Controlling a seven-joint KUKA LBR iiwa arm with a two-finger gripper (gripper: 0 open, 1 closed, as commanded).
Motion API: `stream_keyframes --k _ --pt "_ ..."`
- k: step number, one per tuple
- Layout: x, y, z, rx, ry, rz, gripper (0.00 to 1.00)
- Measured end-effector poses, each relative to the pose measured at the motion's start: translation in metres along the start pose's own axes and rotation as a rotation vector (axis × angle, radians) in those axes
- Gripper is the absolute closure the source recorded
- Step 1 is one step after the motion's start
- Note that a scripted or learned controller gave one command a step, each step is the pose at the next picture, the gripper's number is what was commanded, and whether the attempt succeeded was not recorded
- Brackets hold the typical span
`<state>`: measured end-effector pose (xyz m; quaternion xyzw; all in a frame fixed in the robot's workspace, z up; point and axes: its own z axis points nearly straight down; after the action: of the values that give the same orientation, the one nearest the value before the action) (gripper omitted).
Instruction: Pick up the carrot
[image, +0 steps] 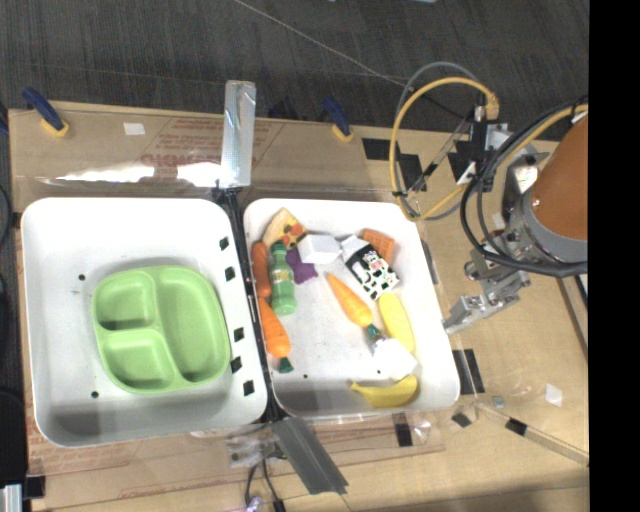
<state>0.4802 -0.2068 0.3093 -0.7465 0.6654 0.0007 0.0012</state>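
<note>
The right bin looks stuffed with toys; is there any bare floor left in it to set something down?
A bare strip of the right bin runs between the carrot by the left wall and the middle carrot, down to the banana. The top, around the green bottle and cow, is crowded.

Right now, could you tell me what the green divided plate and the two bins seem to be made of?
The green divided plate looks like moulded plastic with a matt finish: one even colour, soft rounded compartment ridges, little glare. The left bin and right bin look like thin formed white plastic, slightly glossy, with rounded corners; the exact material cannot be confirmed.
</note>
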Motion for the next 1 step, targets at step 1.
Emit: stream_keyframes --k 1 --pt "-0.0159 0.0008 0.0465 -0.003 0.000 -0.599 1.00"
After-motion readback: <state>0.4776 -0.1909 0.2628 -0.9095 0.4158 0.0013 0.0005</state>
